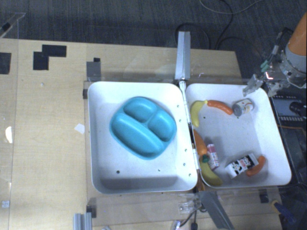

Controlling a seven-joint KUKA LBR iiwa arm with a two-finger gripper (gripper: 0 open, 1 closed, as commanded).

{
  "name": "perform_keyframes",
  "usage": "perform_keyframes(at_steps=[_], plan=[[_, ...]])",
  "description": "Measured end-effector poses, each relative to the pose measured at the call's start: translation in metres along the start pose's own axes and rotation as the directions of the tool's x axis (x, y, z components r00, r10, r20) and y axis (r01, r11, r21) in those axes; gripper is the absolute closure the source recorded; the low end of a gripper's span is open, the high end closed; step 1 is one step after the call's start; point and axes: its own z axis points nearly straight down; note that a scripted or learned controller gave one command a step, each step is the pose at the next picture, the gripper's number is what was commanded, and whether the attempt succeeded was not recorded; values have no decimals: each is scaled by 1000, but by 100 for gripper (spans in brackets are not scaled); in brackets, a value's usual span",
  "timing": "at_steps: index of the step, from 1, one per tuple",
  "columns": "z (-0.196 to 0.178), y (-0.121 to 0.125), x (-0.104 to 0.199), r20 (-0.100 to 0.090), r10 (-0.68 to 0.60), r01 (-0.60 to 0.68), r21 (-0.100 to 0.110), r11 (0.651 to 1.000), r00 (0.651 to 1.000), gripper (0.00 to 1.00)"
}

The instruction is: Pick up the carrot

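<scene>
The carrot (219, 107), a long orange tapered piece, lies at the back of the right bin (268, 143), between a yellow banana-like piece (196, 112) and a small grey cylinder (242, 108). My gripper (264, 84) hangs over the bin's back right corner, to the right of the carrot and apart from it. Its fingers stand open with nothing between them. The grey arm with its orange band (298, 40) comes in from the upper right.
The right bin also holds another orange piece (200, 145) along its left wall, a small bottle (212, 156), a yellow banana (210, 174), a milk carton (240, 166) and an orange-red piece (257, 165). A blue divided plate (143, 126) lies in the left bin (103, 176).
</scene>
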Motion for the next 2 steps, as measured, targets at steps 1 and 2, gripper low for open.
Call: perform_keyframes(at_steps=[1, 2], plan=[[133, 24, 59, 0, -387, 387, 7, 922, 922, 0], [121, 27, 60, 4, -391, 391, -1, 920, 920, 100]])
